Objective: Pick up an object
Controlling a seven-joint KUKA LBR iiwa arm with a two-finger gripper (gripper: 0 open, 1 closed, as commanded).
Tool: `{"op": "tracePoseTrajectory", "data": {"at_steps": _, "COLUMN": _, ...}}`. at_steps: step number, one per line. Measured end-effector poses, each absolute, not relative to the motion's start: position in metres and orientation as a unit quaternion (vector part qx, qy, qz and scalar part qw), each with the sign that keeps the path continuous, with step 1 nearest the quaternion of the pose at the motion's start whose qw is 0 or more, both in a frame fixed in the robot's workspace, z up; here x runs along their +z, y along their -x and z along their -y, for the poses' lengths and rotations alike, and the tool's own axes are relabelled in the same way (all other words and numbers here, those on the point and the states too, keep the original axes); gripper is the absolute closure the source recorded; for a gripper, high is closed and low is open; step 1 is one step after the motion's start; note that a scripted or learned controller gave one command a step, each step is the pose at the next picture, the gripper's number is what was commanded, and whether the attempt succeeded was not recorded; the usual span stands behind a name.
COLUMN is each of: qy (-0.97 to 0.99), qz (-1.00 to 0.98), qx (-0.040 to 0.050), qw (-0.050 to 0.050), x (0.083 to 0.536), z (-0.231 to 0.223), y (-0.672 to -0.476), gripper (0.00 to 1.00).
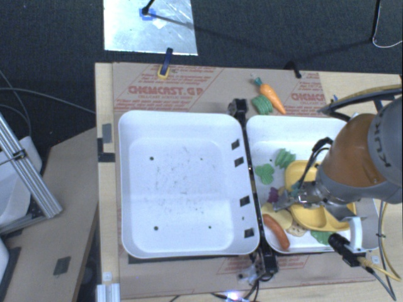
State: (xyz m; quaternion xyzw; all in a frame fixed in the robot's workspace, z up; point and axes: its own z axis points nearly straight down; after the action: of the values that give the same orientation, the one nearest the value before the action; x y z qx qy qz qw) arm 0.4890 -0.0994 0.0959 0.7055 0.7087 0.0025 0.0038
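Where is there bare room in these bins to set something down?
The left bin has a bare floor from wall to wall. In the right bin, a bare strip runs along the far wall above the green pieces. Its near half is crowded: yellow toys, sausage and the gripper.

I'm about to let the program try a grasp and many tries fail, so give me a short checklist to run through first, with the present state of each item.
1. Gripper over the right bin, where the objects lie: ok.
2. A target close by: ok; the yellow toy and the purple piece lie right at the fingertips.
3. Fingers open or shut: cannot tell; the wrist and clutter blur them.
4. Object already held: cannot tell; nothing shows clearly between the fingers.
5. Target free of neighbours: not ok; the red sausage and green pieces crowd the same corner.
6. All objects inside the bins: not ok; the carrot lies on the board beyond the right bin.
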Motion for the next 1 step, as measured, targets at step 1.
{"op": "tracePoseTrajectory", "data": {"at_steps": 1, "qy": -0.703, "qz": -0.711, "qx": 0.0064, "qw": -0.001, "x": 0.1078, "z": 0.094, "y": -0.4911, "gripper": 1.0}}
